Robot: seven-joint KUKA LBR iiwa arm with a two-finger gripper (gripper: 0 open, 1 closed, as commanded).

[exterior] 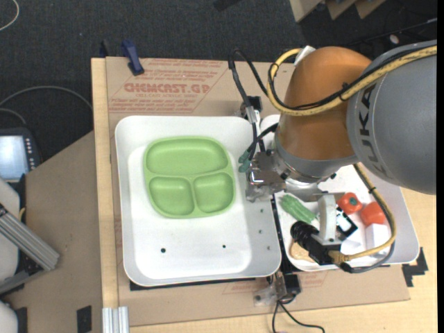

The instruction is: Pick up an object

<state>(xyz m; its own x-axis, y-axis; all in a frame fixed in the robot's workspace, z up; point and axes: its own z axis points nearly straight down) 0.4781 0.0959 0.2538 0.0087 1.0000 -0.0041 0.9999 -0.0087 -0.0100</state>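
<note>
The arm's orange band (319, 109) hangs low over the right bin (399, 245), hiding most of it. Around its wrist I can make out candidates — a green piece (300, 209) and an orange block (374, 214). The green divided plate (189, 175) sits in the left bin (132, 186). Nothing looks lifted yet — the grasp itself seems still ahead.

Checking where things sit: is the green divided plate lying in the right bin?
No, the green plate lies in the left bin.
</note>
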